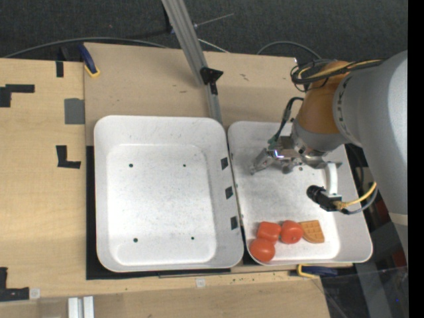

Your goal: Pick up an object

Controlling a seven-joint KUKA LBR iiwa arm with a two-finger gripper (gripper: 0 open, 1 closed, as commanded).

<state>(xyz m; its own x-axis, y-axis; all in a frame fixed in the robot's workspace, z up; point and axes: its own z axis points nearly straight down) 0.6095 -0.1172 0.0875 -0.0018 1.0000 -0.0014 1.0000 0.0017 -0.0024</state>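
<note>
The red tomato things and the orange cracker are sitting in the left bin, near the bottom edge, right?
Not quite. The three red pieces and the orange cracker do sit near the bottom edge, but in the right bin, not the left one. The camera view shows this, with the gripper above that same bin.

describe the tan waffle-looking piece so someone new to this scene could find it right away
Start at the right-hand white bin, the one the arm reaches over, and go to its near edge at the bottom of the camera view. A short row of small items lies there: three red tomato-like pieces and, at the row's right end, the waffle piece. It is the only tan, flat, squarish one; its neighbours are round and red.
</note>
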